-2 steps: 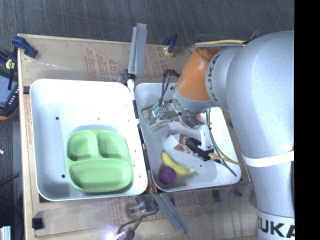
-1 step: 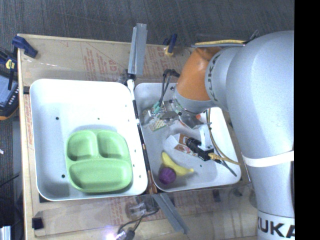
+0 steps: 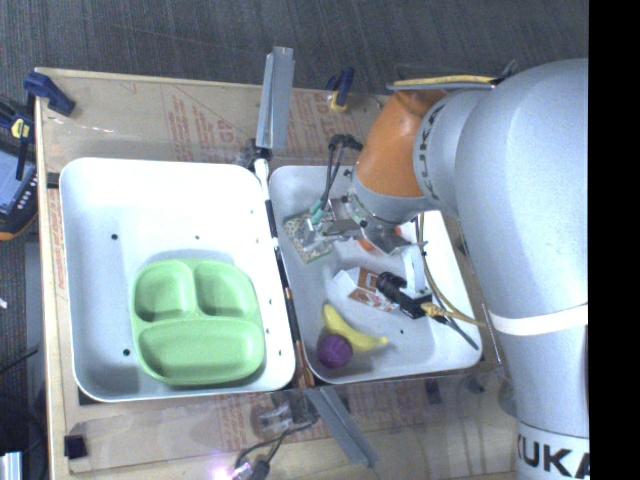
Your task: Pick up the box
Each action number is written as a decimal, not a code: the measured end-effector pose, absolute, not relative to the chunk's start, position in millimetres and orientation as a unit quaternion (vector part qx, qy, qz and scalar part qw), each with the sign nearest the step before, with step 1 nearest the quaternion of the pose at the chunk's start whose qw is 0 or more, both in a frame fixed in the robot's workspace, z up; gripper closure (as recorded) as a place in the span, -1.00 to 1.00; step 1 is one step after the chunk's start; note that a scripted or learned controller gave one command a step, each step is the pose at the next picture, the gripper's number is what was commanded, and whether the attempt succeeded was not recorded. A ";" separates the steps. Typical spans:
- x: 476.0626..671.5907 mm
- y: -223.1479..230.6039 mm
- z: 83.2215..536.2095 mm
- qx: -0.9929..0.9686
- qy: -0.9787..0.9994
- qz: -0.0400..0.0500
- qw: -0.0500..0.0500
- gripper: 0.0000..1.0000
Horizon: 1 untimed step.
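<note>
From above, a wooden bench (image 3: 170,118) holds two white bins side by side. The left bin (image 3: 150,168) has a green plate (image 3: 197,320) in it. The plate has three parts, two small ones on top and one long one below, and it sits toward the near side of the bin. The big grey arm (image 3: 520,198) comes in from the right, with an orange band (image 3: 392,158) near its end, and it reaches down into the right bin (image 3: 410,363). The gripper (image 3: 322,226) is at the far left part of that bin, close to the wall between the two bins. I cannot tell if the gripper is open or closed. Right by it lies a small pale, spotted thing (image 3: 303,240), too blurry to name. The box (image 3: 362,288) is small and white with brown and red print. It lies on the floor of the right bin, near the middle, lower and to the right of the gripper and apart from it. Just below the box lies a yellow banana (image 3: 352,332). A purple ball (image 3: 335,350) sits against the banana, near the front wall. A blue clamp (image 3: 342,86) grips the far edge of the bench, and another blue clamp (image 3: 45,90) sits at the far left corner.
</note>
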State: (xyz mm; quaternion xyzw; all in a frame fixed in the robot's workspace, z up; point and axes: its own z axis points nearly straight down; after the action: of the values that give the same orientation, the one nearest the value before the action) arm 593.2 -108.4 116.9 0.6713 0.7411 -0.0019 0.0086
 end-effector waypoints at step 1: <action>593.3 -108.4 116.9 0.671 0.742 -0.002 0.009 -1.00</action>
State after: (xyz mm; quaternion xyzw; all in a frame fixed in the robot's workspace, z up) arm 593.3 -108.4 116.9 0.6709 0.7415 -0.0021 0.0089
